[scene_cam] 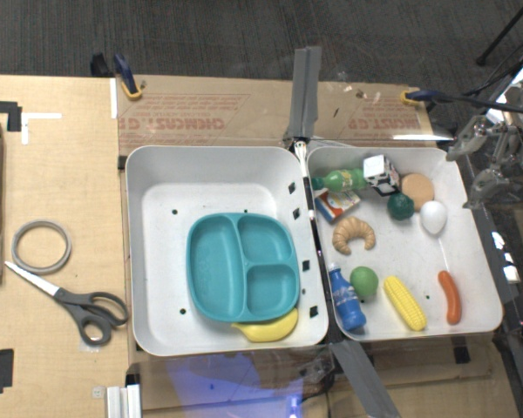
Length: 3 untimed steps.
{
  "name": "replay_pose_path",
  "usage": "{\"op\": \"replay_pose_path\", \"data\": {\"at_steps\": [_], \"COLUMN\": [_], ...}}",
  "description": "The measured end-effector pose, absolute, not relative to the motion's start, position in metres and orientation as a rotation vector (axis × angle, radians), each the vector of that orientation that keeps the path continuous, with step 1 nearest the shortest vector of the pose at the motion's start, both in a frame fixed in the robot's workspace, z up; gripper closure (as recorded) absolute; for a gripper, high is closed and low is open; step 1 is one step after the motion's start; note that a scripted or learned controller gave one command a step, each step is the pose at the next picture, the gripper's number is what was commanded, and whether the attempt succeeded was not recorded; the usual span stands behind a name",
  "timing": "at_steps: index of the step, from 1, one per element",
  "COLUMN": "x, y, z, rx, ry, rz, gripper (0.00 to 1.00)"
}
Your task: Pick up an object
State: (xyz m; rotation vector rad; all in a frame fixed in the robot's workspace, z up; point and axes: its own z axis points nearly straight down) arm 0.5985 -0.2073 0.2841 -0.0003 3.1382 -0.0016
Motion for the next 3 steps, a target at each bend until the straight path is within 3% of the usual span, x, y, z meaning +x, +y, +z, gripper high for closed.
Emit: {"op": "replay_pose_path", "data": {"at_steps": [1, 2, 3], "x": [0.626, 0.591, 0.503], "y": [-0.221, -0.211, -0.221], "z": [0.101, 0.1, 0.099], "rx": [-0.008, 0.183, 0.163], "ry": [3.13, 3.118, 3.122], "rz": [-0.004, -0.006, -0.009], "gripper": [0.0, 0.0, 0.0]}}
